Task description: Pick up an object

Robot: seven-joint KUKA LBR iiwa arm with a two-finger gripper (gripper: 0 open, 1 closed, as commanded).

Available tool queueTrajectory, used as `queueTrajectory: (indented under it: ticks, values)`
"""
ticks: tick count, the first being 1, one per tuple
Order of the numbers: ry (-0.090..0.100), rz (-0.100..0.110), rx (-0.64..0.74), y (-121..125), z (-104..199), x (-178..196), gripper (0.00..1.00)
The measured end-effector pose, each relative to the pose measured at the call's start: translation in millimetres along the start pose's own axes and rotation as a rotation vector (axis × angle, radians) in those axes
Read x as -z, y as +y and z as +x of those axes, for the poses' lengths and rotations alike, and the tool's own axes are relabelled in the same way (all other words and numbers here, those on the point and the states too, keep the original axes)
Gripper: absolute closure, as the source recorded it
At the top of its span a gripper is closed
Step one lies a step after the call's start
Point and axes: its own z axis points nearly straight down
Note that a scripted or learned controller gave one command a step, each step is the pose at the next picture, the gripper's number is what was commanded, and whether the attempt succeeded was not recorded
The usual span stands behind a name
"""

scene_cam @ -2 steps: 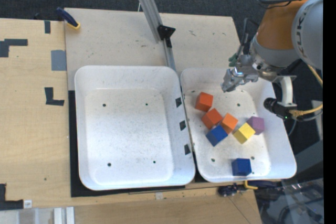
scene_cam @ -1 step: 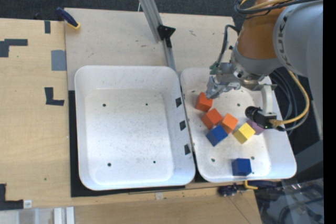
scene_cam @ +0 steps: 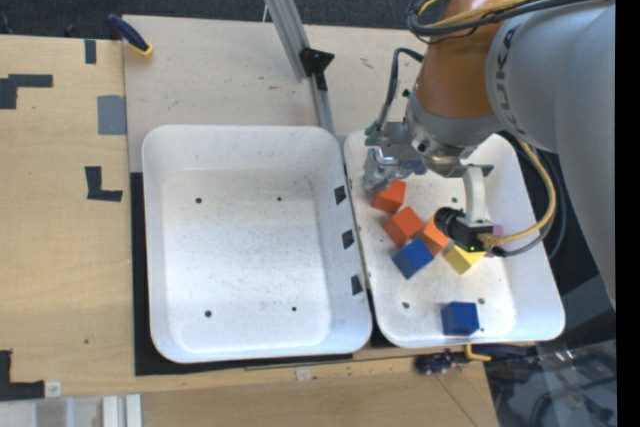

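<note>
Arm [scene_cam: 520, 65] is reached in from the right, wrist bent down over the right bin [scene_cam: 530, 315]. Gripper [scene_cam: 380, 177] is lowered at the bin's upper left, just above an orange block [scene_cam: 390, 196]; contact cannot be told. Finger opening cannot be told.
</note>
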Motion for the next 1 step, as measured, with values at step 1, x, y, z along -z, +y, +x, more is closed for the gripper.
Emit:
queueTrajectory:
  ticks: [1]
  values:
    - [-0.001,0.001,-0.001,-13.5,45.9,-2.5,1.00]
